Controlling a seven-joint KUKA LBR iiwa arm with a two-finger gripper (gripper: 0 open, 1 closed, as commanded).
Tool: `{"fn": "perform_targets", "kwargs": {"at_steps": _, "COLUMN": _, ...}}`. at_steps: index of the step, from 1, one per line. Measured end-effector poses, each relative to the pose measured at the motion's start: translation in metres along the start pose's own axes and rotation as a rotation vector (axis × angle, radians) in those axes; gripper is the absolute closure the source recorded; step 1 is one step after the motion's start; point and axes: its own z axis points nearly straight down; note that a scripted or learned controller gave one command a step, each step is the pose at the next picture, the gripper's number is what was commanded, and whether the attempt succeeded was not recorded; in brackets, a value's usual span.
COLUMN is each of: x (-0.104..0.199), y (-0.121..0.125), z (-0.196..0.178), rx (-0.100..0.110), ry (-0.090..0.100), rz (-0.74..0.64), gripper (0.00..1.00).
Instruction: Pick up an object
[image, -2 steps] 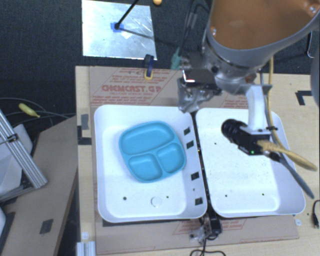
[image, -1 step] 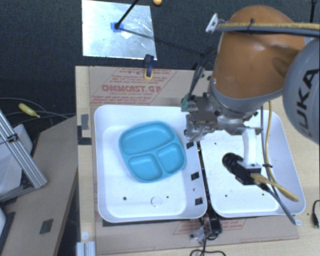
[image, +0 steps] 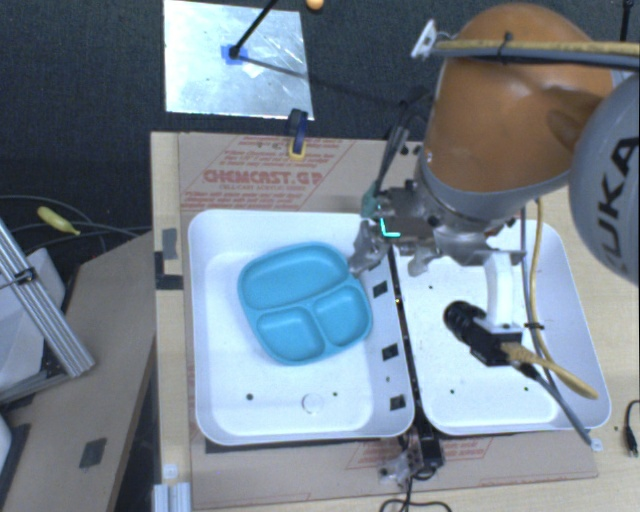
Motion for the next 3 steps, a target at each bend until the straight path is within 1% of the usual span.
{"fn": "perform_targets", "kwargs": {"at_steps": 1, "x": 0.0, "y": 0.001, "z": -0.011, "rx": -0.003, "ry": 0.001, "rz": -0.003, "gripper": 1.0}}
{"fn": "perform_targets", "kwargs": {"at_steps": 2, "x": 0.0, "y": 0.001, "z": -0.011, "rx": -0.003, "ry": 0.001, "rz": -0.003, "gripper": 0.0}}
{"fn": "perform_targets", "kwargs": {"at_steps": 3, "x": 0.06, "y": 0.031, "z": -0.072, "rx": -0.009, "ry": 0.004, "rz": -0.006, "gripper": 0.0}}
